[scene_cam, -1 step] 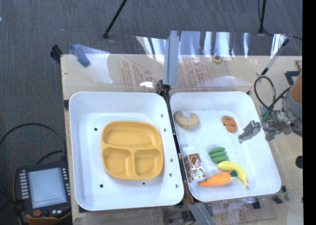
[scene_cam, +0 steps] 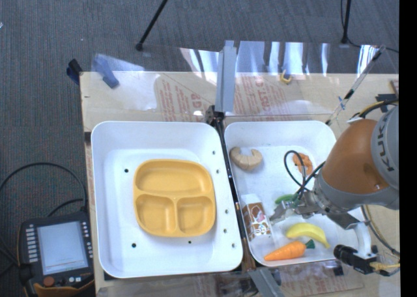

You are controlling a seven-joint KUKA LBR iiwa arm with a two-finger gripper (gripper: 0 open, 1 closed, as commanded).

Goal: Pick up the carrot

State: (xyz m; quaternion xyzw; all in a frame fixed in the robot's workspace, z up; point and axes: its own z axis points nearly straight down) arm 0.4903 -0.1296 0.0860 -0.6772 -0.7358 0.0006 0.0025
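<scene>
The carrot, orange with a small green top, lies along the front edge of the right bin. My gripper hangs low over the middle of that bin, a little behind and above the carrot, with the orange-banded arm reaching in from the right. A yellow banana lies between the gripper and the carrot. Nothing shows in the gripper's grasp.
Also in the right bin are a brown carton left of the gripper, a green item partly under it, a tan bread piece at the back left and an orange item at the back. The left bin holds a yellow divided tray.
</scene>
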